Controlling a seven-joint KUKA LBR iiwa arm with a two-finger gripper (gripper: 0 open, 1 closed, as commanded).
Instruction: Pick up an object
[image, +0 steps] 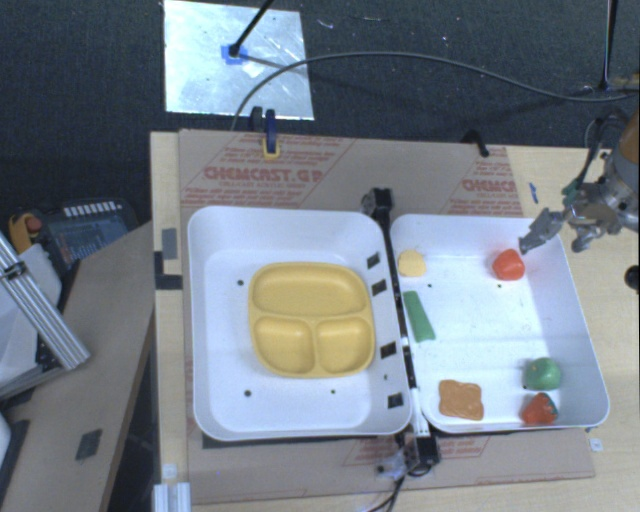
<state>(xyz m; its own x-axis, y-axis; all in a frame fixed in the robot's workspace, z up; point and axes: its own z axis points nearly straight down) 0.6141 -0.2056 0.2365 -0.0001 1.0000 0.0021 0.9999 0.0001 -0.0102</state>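
Two shallow white plastic bins (215, 300) sat side by side on your tabletop (120, 300). You saw a yellow three-compartment plastic tray (308, 318) in the left bin. The right bin held a flat orange toast-shaped piece (461, 399), a green stick (418, 315), a round green ball (543, 373), a red-orange tomato-like piece (508, 264), a pale yellow lump (412, 263) and a small red piece (539, 409). Your gripper (536, 232) hung just above the tomato-like piece; whether it was spread or closed, you could not tell.

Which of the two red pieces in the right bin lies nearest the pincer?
The red piece near the bin's far right corner, just beside the pincer. The other red piece sits in the near right corner, next to the green ball.
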